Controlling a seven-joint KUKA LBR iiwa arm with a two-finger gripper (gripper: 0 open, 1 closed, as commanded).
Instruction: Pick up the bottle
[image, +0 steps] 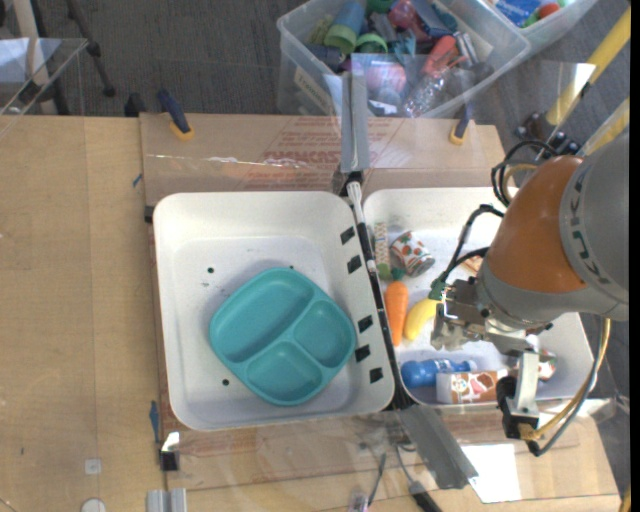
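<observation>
Low over the right bin (575, 335) hangs the claw (482, 335), tucked beneath the grey wrist and the orange band (535, 235) of the arm, whose bulk covers much of that bin's middle. How wide the claw stands I cannot tell from this slant, and nothing can be seen held in it. Just beneath and in front of it lies the bottle (452, 382), on its side along the bin's near wall, blue cap pointing toward the divider between the bins and its labelled body running away to the right. It looks to be resting on the bin floor, not lifted. That flat, wall-hugging lie is likely why the claw comes in from above and slightly behind: the near wall leaves little room on that side. To the claw's left sit a yellow fruit (420, 318) and a carrot (397, 310), close enough to be nudged during a descent, and a small printed pack (410, 252) lies farther back. Across the divider, the left bin (185, 300) holds a teal divided plate (283, 335), well apart from the work.
</observation>
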